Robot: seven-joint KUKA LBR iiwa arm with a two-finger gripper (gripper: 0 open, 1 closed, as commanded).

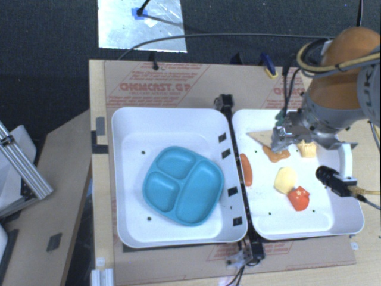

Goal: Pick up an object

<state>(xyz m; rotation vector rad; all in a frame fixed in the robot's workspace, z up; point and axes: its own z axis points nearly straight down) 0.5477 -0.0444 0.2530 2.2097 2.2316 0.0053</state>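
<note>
1. Where the arm [342,82] reaches in from the right, its gripper [281,140] hangs low over the back part of the right bin [342,224], just above a small orange-brown piece [278,155].
2. Finger state: cannot tell. The fingertips are dark, small and blurred against the wrist body, and the view shows nothing clearly between them.
3. Orange-brown piece lies on the bin floor, touching or nearly touching the gripper tip; which of the two, I cannot tell.
4. Just behind it, a flat tan wedge [260,137] rests on the floor, its point toward the divider between the bins.
5. A pale yellow block [308,149] sits just right of the gripper, partly under the arm.
6. Near the bin's middle: a rounded yellow lump [285,179], and touching its front right side a red piece [299,198] with a small white mark on top.
7. An orange-red sausage shape [246,169] lies lengthwise along the left wall of the right bin, well apart from the gripper.
8. Left bin [128,159] holds a blue plate [183,185] with three compartments, set at a slant near the centre.
9. Both bins sit on a brown board [166,83] with red lettering.
</note>
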